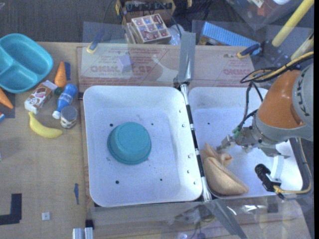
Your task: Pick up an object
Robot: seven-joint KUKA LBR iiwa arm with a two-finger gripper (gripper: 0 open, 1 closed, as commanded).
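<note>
- Spanning the worktop (30,183) side by side, the left bin (94,103) holds a teal bowl (129,143) turned upside down near its middle, and the right bin (219,101) holds a tan pastry-like object (224,177) against its front-left corner.
- Judging by looks, the bowl is stiff, light plastic with a smooth, slippery dome; its rim lies flat, so a pinch across the sides seems the only hold.
- The tan object looks soft and light, perhaps a foam toy; its thicker middle should give under a pinch and grip well.
- The tool (227,142) sits just beside the tan object's upper end; whether its fingers are spread or pressed together I cannot tell, and contact is unclear.
</note>
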